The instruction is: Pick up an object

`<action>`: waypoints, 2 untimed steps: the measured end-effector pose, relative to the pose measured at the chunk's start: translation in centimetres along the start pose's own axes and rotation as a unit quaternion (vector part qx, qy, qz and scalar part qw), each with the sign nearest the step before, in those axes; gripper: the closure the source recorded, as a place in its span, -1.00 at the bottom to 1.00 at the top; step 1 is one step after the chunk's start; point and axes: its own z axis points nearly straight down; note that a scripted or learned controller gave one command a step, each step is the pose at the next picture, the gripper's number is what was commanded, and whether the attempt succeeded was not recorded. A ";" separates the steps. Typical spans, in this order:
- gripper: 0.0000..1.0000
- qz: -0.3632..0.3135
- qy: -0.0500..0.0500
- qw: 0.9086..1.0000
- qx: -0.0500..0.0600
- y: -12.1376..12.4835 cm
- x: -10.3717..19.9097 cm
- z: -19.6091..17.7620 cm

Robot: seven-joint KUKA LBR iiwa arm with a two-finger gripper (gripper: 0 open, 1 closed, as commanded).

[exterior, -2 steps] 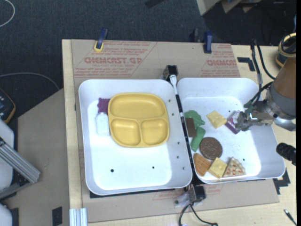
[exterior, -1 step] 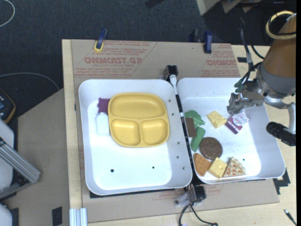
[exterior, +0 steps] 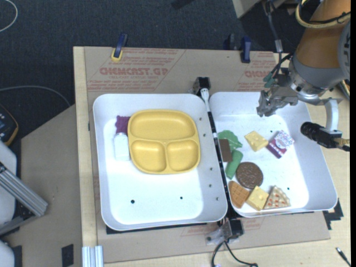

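Two shallow white bins sit side by side on a board of brown cardboard printed with red lettering. The left bin (exterior: 105, 193) holds a yellow plastic tray (exterior: 164, 139) with three smooth, rounded compartments, one long across the top and two smaller below; tucked against its left edge are a small white bottle (exterior: 120, 147) and a purple item (exterior: 122, 123) just above it. The right bin (exterior: 317, 171) carries a scatter of toy food along its left and lower parts: a green leafy piece (exterior: 229, 139), a brown bar (exterior: 225, 149) touching the green pod-like piece (exterior: 235, 162) below it, a round dark brown cookie (exterior: 249, 174), a waffle-textured orange biscuit (exterior: 239, 193), a pale yellow cheese block (exterior: 257, 198) and a triangular pizza slice (exterior: 276, 198) with red dots. Further up lie a yellow cheese wedge with holes (exterior: 256, 141) and, just right of it, a purple and white wrapped packet (exterior: 280, 142). The gripper (exterior: 268, 105) hangs over the upper part of the right bin, above and apart from the cheese wedge; its dark fingers point down, and whether they are spread or closed cannot be told. Nothing is seen between them.
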 end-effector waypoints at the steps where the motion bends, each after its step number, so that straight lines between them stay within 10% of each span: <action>1: 1.00 0.001 0.000 1.000 0.000 5.0 2.0 2.2; 2: 1.00 0.002 0.000 1.000 0.000 6.2 2.0 0.6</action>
